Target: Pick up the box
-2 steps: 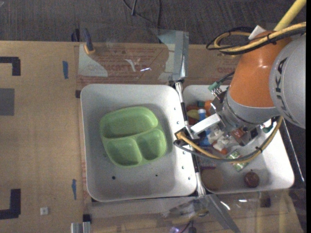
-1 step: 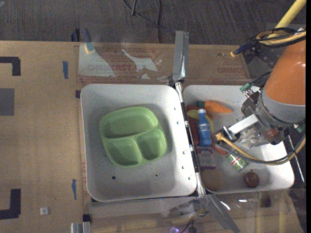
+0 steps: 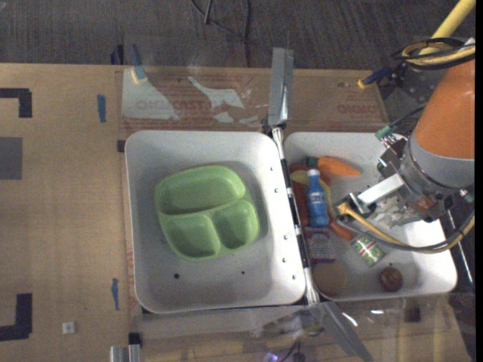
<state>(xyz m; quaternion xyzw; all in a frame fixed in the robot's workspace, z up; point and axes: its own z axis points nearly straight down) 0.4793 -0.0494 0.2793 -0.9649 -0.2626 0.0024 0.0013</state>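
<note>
Two shallow white bins are seen side by side on the bench, and the blue bottle (image 3: 318, 199) in the right bin (image 3: 441, 277) is taken as the landmark. The bottle lies close to the divider between the bins, its white cap towards the far side.

The box (image 3: 322, 245), small and purplish with a pale label, is found just below the bottle, on the near side of it and touching or nearly touching its base. A round brown disc (image 3: 330, 277) is seen beyond the box, nearer still to the front rim. A carrot (image 3: 339, 167) lies above and just right of the bottle's cap. A green can (image 3: 368, 250) is placed to the lower right of the bottle, and a dark brown ball (image 3: 390, 278) farther out the same way.

A green divided plate (image 3: 207, 211) is held in the left bin (image 3: 143, 277), well to the left of the bottle.

The gripper (image 3: 389, 202) is hung over the right bin, to the right of the bottle and apart from the box. Nothing is seen gripped by it, and how far it is parted cannot be told, as it is masked by the wrist and cables.
</note>
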